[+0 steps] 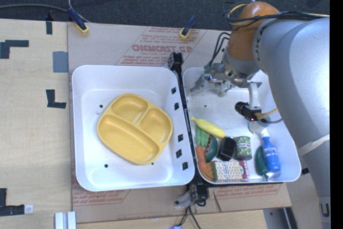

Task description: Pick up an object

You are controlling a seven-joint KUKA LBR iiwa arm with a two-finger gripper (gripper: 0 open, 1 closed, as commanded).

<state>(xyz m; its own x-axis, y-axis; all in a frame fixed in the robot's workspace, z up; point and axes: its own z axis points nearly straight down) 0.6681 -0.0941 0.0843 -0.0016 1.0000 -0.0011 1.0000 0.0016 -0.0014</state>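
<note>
On the left of the counter (32,131) lies bare pale wood with a few dark tape marks. Next comes the left bin (86,115), which holds a yellow divided plate (135,127) lying flat near its middle, turned at a slant. A black divider (182,115) runs between this bin and the right bin (289,161).

In the right bin the objects crowd the near end — a yellow banana (210,127) lies at a slant just beside the divider, with a green item (203,142) and an orange item (202,157) below it. A small black object (227,148) rests against a green can (243,146), a printed flat packet (229,170) lies along the near wall, and a blue bottle (269,156) lies toward the right wall.

The claw (221,83) sits low over the far end of the right bin, under the orange wrist band (244,35). Whether it is open or closed cannot be told from this angle, and nothing is seen in it. The pile lies nearer the camera than the claw, well apart from it; the banana is the closest piece.
</note>
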